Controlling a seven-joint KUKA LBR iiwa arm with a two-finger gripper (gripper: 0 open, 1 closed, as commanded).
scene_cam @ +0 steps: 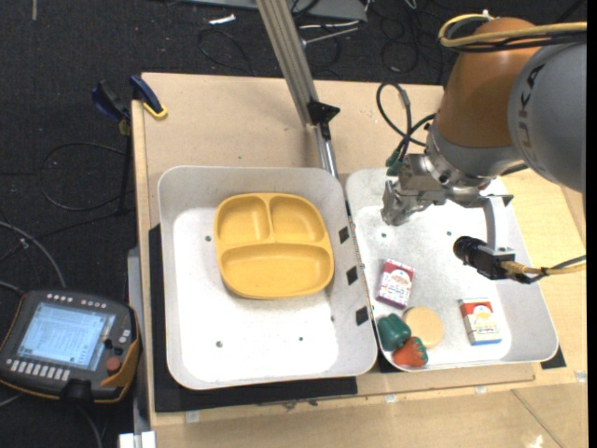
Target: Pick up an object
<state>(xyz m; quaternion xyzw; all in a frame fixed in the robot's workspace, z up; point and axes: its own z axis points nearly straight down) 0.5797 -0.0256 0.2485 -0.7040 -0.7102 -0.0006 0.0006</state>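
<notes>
My gripper (395, 211) hangs over the back left part of the right bin (522, 292), pointing down. A red-and-white small box (395, 283) lies in the bin's middle, below the gripper. Another small box with an orange top (480, 321) lies near the right front. At the front left sit a tan round disc (424, 324), a green pepper-like toy (393, 329) and a red piece (409, 352), bunched together. Nothing shows between the fingers.
The left bin (187, 343) holds a yellow divided plate (273, 245). A metal pole (289, 45) slants up from between the bins. A black camera-like fitting (478, 255) juts from the arm over the right bin. A teach pendant (65, 343) lies on the floor at the left.
</notes>
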